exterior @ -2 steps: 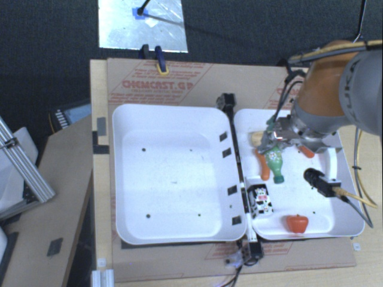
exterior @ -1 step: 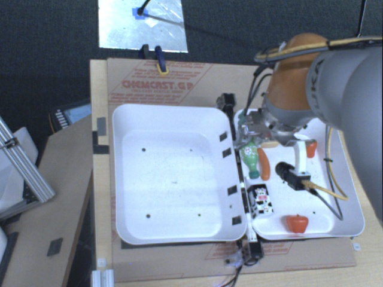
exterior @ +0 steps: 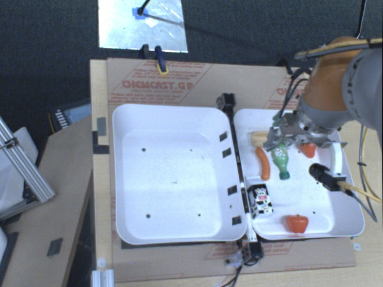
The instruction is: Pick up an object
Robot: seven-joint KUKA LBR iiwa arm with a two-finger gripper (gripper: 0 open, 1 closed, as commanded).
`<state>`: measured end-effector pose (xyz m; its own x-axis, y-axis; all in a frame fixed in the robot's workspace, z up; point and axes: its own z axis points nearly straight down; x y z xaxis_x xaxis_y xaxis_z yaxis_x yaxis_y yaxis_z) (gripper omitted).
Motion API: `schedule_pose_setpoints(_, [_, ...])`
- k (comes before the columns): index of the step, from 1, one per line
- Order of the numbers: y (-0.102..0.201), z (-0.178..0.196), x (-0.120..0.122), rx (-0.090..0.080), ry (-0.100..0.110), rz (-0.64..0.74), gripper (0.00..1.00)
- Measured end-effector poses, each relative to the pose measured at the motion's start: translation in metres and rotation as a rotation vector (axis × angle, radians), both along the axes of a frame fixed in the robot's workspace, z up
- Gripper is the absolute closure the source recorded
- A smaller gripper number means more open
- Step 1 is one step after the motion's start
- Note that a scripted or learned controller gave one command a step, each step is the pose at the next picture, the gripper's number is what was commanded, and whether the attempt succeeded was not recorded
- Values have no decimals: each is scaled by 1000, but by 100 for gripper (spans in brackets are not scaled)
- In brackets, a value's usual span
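**A:** The bench [exterior: 179, 79] is a cardboard-covered board on dark carpet, with two shallow white bins side by side. The left bin [exterior: 173, 172] has nothing for the arm; the right bin [exterior: 347, 220] carries everything. Where is the gripper [exterior: 279, 141]?

**B:** Over the upper middle of the right bin, low, right above the green bottle-shaped toy [exterior: 281, 160]. The toy's top end sits at the gripper and its rounded end points down the bin. Whether the gripper has closed on it cannot be told; the wrist hides that.

**A:** So the green toy looks like the target. What could spoil it?

**B:** Crowding. The orange sausage-shaped piece [exterior: 263, 164] lies just beside the toy on its left, and a pale piece [exterior: 259, 139] sits near the gripper's left side. A slightly offset descent could nudge either one, or catch two things at once.

**A:** Anything else?

**B:** The toy looks smooth and tapered, so a pinch near its narrow end may let it swing or slip out on the lift. A small red object [exterior: 308, 150] lies partly under the wrist on the right, and could be knocked aside too.
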<state>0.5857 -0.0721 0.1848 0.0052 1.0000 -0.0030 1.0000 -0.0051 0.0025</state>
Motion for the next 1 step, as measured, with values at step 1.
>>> schedule_pose_setpoints(1, [69, 0, 8, 4, 0, 14, 100])
